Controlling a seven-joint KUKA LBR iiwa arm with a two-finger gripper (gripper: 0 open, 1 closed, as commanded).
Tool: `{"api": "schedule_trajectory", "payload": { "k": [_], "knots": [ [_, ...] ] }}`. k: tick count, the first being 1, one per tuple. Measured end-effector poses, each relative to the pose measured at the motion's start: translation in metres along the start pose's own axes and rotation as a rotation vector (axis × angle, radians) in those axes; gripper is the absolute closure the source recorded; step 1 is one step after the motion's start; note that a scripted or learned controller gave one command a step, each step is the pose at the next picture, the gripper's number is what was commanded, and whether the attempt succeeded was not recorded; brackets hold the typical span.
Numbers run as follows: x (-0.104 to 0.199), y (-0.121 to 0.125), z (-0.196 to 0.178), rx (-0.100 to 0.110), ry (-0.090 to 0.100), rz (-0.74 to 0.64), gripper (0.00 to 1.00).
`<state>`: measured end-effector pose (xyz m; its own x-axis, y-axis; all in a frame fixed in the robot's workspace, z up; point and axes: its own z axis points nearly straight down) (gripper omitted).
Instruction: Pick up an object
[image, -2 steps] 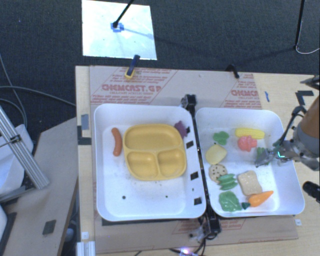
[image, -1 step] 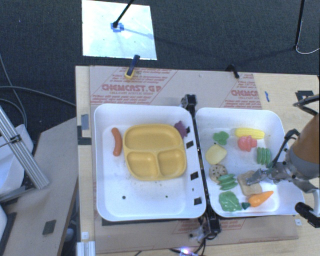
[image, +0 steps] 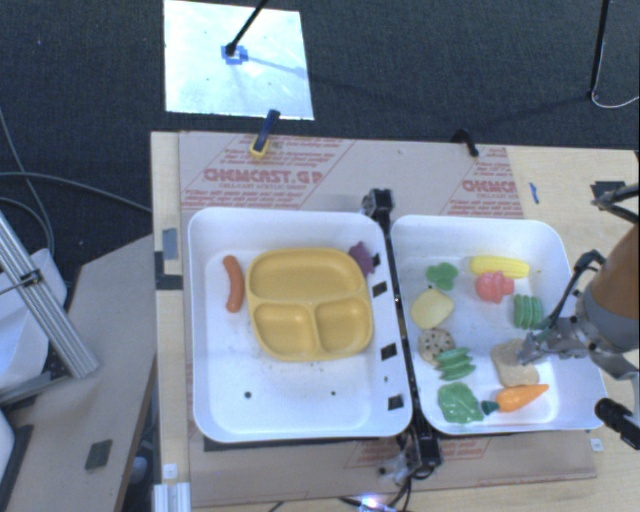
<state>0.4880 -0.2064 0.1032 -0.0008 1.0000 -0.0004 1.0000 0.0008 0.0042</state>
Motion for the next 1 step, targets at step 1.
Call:
{"api": "schedule_trajectory", "payload": {
  "k": [1],
  "knots": [
    [0.0001, -0.0001, 0.0005, 0.0, 0.0, 0.0, 0.0]
  ]
}}
